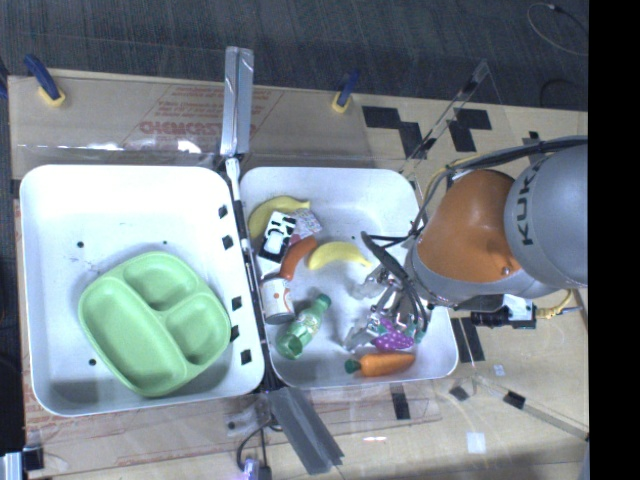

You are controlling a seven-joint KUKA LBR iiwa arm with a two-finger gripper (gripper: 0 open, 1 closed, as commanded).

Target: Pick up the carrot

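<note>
— While we start at the left, what's hard to read?

— Little in the left bin (40, 268): a green divided plate (155, 318) lies flat in it with bare white floor on every side. The clutter is all in the right bin (340, 183). By the divider sit a banana (280, 210), a black-and-white packet (280, 236) whose print I cannot read, a reddish sausage-shaped item (297, 256), a small can (276, 296) and a green bottle (303, 325). A second banana (335, 255) lies mid-bin.

— And the gripper?

— The gripper (385, 313) hangs low over the bin's right part, tangled visually with cables and a purple item (397, 338) below it. Whether the fingers are spread or pressed together, I cannot tell. The arm's orange band (465, 233) covers the bin's right rim.

— Room to move?

— Open floor shows along the bin's far wall and in a patch between bottle and gripper.

— Where's the carrot?

— The carrot (385, 364) lies at the near wall toward the right corner, just below the purple item. Its long axis runs left to right, green stem end pointing left, slightly tilted.
</note>
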